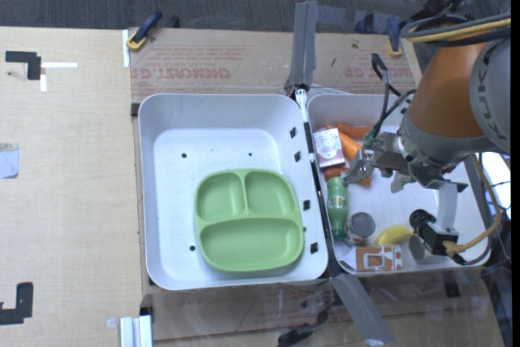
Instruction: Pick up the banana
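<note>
Banana (393, 236) lies near the right bin's (382, 101) front edge, gripper (360, 170) hovering well apart over the carrots. Jaws: can't tell. Likely light, soft, curved; grip mid-body across the width.

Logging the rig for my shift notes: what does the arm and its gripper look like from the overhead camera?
The arm is grey with a broad orange band above the wrist. Black and yellow cables loop around it, and a yellow hose runs to a black fitting lower down. The gripper is small, metallic grey, with two thin fingers.

Arm (455, 106) reaching leftward, hand (358, 169) lowered
</note>
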`<action>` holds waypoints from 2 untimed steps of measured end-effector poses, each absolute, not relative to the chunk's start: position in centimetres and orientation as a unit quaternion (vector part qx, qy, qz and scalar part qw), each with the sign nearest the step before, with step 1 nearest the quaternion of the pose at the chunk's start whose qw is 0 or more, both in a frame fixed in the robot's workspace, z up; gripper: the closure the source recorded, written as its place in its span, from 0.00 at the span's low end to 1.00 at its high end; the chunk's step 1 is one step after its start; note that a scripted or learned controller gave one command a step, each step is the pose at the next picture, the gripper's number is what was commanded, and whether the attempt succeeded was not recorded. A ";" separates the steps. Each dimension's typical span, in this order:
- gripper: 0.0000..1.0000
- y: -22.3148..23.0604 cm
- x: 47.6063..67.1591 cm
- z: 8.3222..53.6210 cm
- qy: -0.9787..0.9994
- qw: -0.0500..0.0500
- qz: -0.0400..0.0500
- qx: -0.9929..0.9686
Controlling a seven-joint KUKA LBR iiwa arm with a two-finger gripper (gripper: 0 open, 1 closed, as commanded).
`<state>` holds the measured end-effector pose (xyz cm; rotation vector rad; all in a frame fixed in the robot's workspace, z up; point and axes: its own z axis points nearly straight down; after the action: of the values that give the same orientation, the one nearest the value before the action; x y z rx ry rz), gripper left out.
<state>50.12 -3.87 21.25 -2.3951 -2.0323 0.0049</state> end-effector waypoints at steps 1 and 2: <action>0.00 -6.5 53.7 22.2 -0.600 0.000 0.002 -0.800; 0.00 -9.4 47.6 15.9 -0.616 0.001 0.002 -0.788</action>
<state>47.64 -9.37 15.93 -2.4731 -1.9329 0.0064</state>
